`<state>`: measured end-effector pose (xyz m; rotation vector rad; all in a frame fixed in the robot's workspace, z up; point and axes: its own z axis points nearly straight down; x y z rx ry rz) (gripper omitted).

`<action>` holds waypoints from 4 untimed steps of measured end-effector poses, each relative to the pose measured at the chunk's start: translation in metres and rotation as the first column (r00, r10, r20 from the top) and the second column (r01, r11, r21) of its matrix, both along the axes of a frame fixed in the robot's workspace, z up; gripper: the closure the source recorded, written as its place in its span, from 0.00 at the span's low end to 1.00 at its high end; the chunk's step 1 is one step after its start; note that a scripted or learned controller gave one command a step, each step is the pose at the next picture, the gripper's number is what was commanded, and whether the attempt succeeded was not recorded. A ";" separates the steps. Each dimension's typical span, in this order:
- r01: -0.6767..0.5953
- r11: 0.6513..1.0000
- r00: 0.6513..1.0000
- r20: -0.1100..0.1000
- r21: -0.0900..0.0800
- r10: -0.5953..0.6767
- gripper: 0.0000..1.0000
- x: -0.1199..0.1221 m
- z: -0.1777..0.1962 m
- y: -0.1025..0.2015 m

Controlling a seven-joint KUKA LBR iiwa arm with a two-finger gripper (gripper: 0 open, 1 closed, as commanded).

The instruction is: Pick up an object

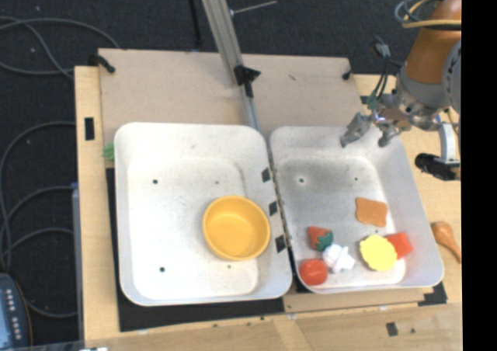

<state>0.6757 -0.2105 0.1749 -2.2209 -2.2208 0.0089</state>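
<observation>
Scanning from the left edge: black cables [31, 210] loop over the dark floor beside the bench [178, 85].
Left bin [155, 178]: white, shallow, lying on the bench's left half; it touches the right bin along the middle seam.
Bowl [236, 227]: yellow, upright, in the left bin's near right part, close to the seam.
Rail [221, 23]: a grey metal bar slanting from the top of the view to the far end of the seam between the bins.
Right bin [342, 186]: white, its toys gathered toward the near right corner.
Tomato [314, 271]: red, round, at the near rim.
Strawberry [319, 237]: red with a green top, just above the tomato.
White piece [337, 257]: small and lumpy, between the tomato and the yellow piece.
Orange slab [371, 212]: flat, lying apart from the cluster, farther in.
Yellow piece [378, 253]: round, touching the red piece [400, 244] on its right.
Gripper [370, 133]: over the right bin's far right corner, well apart from the toys; fingers spread, nothing between them.
Arm [429, 54]: grey with an orange band, entering from the right.
Brown object [444, 236]: on the bench outside the right bin's right rim.
</observation>
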 end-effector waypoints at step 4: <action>-0.004 1.000 1.000 0.014 0.002 0.004 1.00 0.013 0.053 -0.005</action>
